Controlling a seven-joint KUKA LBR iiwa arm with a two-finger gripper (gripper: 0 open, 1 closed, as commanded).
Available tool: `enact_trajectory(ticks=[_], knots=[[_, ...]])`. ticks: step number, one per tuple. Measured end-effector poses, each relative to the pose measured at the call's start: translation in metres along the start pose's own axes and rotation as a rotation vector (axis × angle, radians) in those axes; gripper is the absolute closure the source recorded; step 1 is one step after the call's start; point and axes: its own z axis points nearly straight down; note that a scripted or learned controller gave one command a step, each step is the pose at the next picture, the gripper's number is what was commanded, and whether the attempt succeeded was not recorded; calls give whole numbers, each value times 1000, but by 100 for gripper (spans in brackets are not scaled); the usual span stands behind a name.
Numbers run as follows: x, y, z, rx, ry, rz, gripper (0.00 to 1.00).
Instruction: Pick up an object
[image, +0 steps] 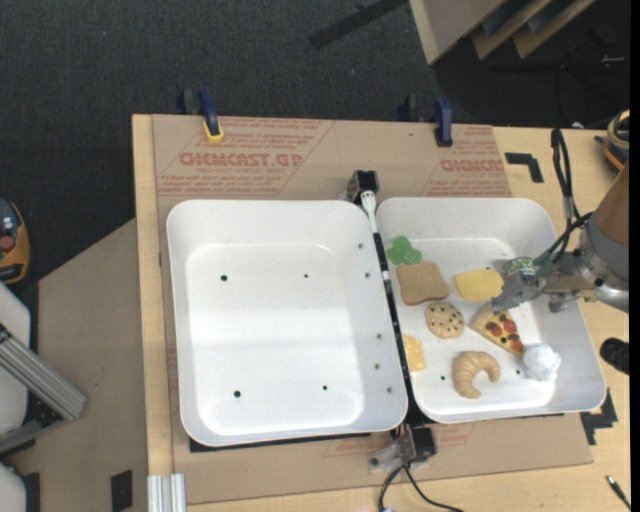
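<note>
i see the gripper (512, 290) low in the right bin (480, 212) by the pizza (500, 328), nothing lifted yet, and i can't tell its state.

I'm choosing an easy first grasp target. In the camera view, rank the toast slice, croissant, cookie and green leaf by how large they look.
Largest to smallest:
1. Toast slice and croissant: they look about alike, so I won't rank them.
2. Cookie
3. Green leaf
</note>
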Motion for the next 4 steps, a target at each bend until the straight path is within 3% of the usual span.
enact_trajectory(ticks=[1, 2, 4], knots=[[34, 57, 119, -5, 1, -3, 0], [70, -3, 112, -13, -3, 4, 0], [63, 130, 116, -7, -2, -3, 0]])
